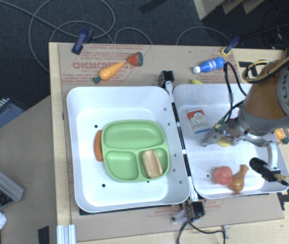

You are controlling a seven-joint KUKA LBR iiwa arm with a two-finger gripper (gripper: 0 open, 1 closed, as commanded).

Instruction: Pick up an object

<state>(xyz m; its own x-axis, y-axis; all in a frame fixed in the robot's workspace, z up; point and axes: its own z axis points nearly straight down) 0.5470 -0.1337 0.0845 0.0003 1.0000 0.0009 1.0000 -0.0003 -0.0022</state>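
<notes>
Right bin (205,93): end effector (221,139) over yellow item (225,143), grip state unclear.

**Items Lying Outside the Bins**

A toy carrot (110,70) is seen on the counter (58,136), just behind the left bin (83,136). A strawberry-like piece (136,59) lies near its tip. A blue-and-white bottle (209,65) rests behind the right bin (205,187). Cables (58,14) are looped on the dark floor (12,60) beyond the counter.

Cardboard sheet (104,60) under the bins bears red, mirrored print, seemingly "CHEMCAST".
</notes>
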